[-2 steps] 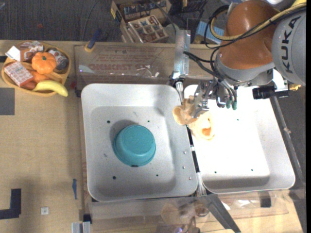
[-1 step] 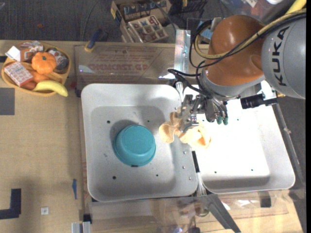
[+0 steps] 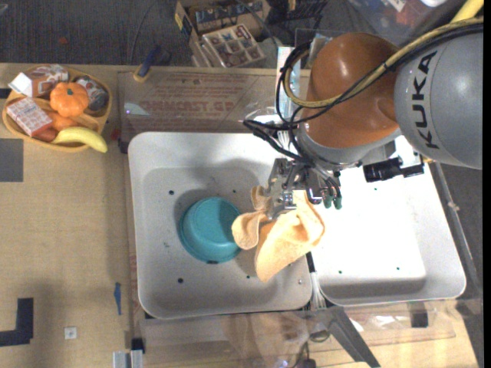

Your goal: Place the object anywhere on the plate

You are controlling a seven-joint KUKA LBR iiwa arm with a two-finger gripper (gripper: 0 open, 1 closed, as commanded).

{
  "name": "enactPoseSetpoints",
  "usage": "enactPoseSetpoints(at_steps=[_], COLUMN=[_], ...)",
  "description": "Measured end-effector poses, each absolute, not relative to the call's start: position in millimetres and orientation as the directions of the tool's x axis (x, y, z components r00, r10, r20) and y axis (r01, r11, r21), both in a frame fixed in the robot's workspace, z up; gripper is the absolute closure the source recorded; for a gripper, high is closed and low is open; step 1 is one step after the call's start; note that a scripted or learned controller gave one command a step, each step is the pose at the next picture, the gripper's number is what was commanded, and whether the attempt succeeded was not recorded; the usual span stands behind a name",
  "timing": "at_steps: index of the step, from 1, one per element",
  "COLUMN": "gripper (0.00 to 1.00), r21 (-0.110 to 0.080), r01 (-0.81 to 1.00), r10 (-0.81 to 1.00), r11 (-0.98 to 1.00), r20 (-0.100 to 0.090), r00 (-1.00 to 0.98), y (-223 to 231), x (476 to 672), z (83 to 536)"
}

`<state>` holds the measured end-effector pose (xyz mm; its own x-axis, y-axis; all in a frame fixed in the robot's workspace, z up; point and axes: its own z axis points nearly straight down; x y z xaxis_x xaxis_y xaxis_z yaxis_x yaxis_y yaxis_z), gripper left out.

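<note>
A teal plate (image 3: 209,229) lies in the left white bin (image 3: 153,167), left of centre. A yellow-orange cloth (image 3: 282,238) hangs from my gripper (image 3: 287,199), which is shut on its upper edge. The cloth droops over the right side of the left bin, and its left fold reaches the plate's right rim. The arm's orange band (image 3: 349,79) and grey body loom above the gap between the two bins.
The right white bin (image 3: 383,244) sits beside the left one, partly under the arm. A bowl of toy fruit (image 3: 57,110) stands on the bench at the far left. Boxes and cables lie beyond the bins at the top.
</note>
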<state>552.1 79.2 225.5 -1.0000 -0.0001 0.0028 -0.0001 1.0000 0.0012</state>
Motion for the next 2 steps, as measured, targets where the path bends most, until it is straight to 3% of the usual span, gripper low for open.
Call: enactPoseSetpoints(at_steps=[1,2], gripper=[1.0,0.0], r21=[0.001,0.001], r01=[-0.001,0.0], r10=[-0.001,-0.001], r11=[1.0,1.0], r20=[0.003,0.003], r00=[-1.0,-1.0], y=[123.9,123.7], x=[526.3,526.5], z=[223.1,223.4])
